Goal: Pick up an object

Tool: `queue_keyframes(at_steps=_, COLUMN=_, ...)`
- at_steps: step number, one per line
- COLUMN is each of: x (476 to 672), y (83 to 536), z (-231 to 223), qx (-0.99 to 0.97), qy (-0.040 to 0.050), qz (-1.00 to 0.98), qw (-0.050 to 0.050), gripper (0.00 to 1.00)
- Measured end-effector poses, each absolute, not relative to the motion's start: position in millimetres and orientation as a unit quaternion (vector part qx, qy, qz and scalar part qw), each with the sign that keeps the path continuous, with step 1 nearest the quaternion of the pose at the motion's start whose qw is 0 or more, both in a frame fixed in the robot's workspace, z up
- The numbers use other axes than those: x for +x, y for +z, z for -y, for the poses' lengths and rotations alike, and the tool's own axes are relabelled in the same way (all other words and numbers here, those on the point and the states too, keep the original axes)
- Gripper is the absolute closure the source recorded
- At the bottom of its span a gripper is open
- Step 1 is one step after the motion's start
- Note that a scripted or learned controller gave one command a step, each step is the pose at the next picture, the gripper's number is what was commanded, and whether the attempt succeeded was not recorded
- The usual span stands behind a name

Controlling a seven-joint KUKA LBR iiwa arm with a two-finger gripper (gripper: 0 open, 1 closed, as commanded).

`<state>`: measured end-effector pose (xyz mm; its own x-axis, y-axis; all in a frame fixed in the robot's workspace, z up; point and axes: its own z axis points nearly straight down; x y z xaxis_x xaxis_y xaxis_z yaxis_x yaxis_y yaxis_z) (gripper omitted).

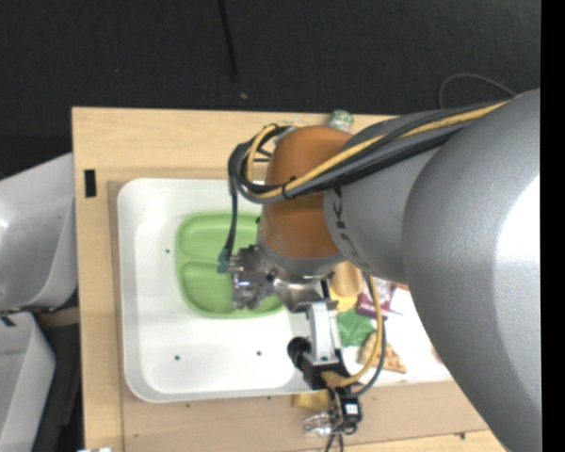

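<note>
A light green divided dish (204, 262) lies in the left white bin (146, 281), toward its right side. My gripper (246, 284) hangs low over the dish's right edge, below the orange wrist band (297, 196). Its dark metal body hides the fingertips, and I see nothing held between them. The grey arm covers the right part of the view.
The right bin holds a jumble of small objects (372, 323), among them green, yellow and purple pieces, mostly hidden by the arm. Black and yellow cables (330, 384) dangle near the bins' front edge. The wooden bench (94, 149) surrounds both bins.
</note>
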<state>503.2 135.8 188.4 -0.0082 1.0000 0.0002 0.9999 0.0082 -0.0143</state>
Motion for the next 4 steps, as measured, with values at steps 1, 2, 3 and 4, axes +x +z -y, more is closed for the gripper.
queue_keyframes(at_steps=1, x=539.6, y=356, z=-172, qx=-0.704, qy=-0.0098, qz=0.71, qw=-0.005, gripper=1.0)
queue_keyframes(at_steps=2, x=487.9, y=327, z=-121, qx=-0.708, qy=0.0016, qz=0.706, qw=0.0, gripper=1.0)
queue_keyframes(at_steps=3, x=490.1, y=415, z=-192, qx=-0.703, qy=-0.0053, qz=0.711, qw=-0.001, gripper=1.0)
queue_keyframes(at_steps=4, x=490.4, y=500, z=-138, qx=-0.708, qy=-0.0046, qz=0.706, qw=-0.003, gripper=1.0)
